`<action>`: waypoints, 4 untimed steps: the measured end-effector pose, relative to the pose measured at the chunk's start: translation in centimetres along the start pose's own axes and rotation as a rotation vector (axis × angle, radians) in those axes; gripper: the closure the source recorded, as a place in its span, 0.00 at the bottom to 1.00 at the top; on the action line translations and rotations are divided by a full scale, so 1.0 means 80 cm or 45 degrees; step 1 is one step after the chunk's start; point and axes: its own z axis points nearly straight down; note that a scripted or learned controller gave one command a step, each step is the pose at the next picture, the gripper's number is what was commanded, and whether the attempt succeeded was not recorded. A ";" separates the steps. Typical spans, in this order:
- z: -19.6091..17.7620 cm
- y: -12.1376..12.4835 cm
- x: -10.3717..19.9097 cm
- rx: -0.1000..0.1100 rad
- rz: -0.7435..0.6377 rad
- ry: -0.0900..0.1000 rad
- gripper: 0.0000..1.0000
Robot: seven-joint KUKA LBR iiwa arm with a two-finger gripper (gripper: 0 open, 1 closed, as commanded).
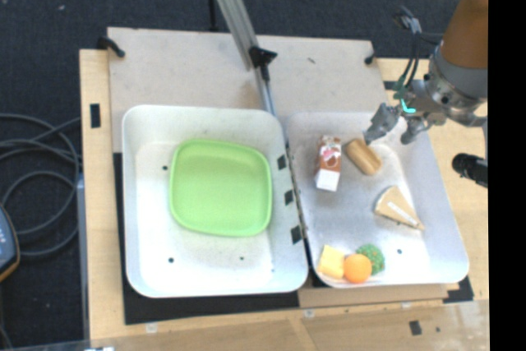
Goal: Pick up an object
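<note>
The arm (464, 37) reaches in from the right, its orange band above the grey wrist, tilted down toward the right bin (427, 251). The end effector (397, 127) hangs over that bin's upper right part, fingers spread wide with nothing between them. Just below and left of it lies a bread roll (362, 156); further left, a small carton (329, 163). Below it sits a wedge (397, 207), and well below, a yellow block (331, 262), orange (357, 268) and broccoli (374, 257). Far left, a green plate (220, 187) lies in the left bin (148, 259).
</note>
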 end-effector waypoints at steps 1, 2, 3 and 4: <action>0.000 0.000 0.000 0.000 0.000 0.000 0.00; 0.078 -0.004 -0.002 0.007 0.001 0.000 0.00; 0.131 -0.007 -0.003 0.004 0.000 0.000 0.00; 0.186 -0.005 -0.010 0.004 0.001 0.000 0.00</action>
